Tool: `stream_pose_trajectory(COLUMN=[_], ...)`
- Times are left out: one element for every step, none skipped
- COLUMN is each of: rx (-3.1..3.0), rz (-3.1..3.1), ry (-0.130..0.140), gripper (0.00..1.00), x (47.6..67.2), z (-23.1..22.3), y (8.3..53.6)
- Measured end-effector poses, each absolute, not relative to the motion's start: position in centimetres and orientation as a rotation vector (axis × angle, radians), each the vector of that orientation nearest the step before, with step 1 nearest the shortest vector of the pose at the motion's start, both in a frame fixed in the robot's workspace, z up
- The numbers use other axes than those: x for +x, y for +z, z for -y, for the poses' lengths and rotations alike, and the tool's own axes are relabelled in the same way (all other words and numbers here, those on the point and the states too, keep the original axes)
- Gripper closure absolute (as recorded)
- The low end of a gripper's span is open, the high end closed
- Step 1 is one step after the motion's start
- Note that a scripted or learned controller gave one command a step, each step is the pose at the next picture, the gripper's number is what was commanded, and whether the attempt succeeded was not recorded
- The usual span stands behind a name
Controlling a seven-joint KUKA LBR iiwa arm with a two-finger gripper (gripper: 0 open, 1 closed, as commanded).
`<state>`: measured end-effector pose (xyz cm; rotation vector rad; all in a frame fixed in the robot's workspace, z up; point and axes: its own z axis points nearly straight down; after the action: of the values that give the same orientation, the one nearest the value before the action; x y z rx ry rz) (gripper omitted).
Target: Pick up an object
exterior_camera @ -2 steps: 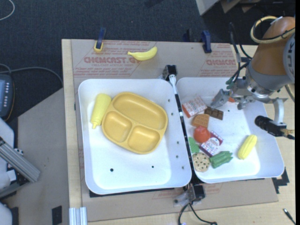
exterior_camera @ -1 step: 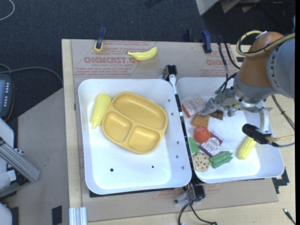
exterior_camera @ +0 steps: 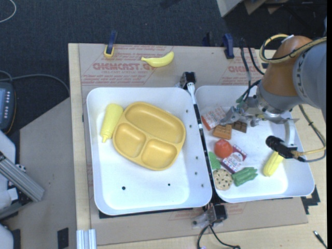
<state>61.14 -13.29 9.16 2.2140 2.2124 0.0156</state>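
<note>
The gripper (exterior_camera: 239, 119) is low in the right bin (exterior_camera: 306, 183), upper part, above a small brown waffle-like block (exterior_camera: 222, 132); cannot tell its state or if it holds sth. The block lies flat, long axis approx. left-right, slightly tilted. Just below it is a red tomato (exterior_camera: 223, 148), then a cookie (exterior_camera: 222, 179), a green pepper (exterior_camera: 244, 176) and a corn cob (exterior_camera: 272, 164) pointing up-right. The left bin (exterior_camera: 98, 191) has a yellow divided plate (exterior_camera: 149, 135) w/ a yellow bottle (exterior_camera: 110, 121) beside.
</note>
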Motion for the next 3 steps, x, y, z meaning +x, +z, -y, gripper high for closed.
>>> stream_pose_trajectory(rx=[2.211,2.217,2.214], rz=[-2.213,-2.219,-2.218], ry=[0.017,0.004,0.007], gripper=[1.00,1.00,1.00], x=[61.2,61.9,62.3], z=[13.2,13.4,13.4], y=[10.2,14.7,21.2])
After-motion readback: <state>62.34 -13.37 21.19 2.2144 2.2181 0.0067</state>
